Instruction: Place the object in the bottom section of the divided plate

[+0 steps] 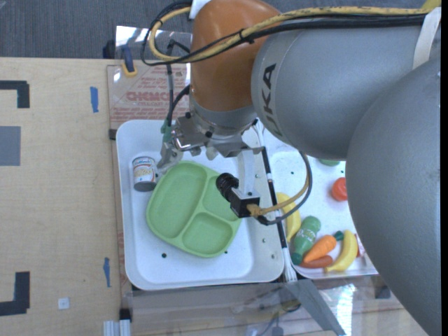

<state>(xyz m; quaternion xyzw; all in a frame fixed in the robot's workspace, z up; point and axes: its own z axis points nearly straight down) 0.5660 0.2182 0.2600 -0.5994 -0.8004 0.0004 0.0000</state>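
Just beside the small can [143, 173], left of the green divided plate [192, 208]: jaws [168, 152], state unclear.

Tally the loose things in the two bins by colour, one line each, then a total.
Green: 2, the divided plate and a green vegetable
Orange: 1, the carrot
Yellow: 1, the banana
Red: 1, a red piece
White-labelled: 1, the small can
Total: 6, though the arm may hide more.
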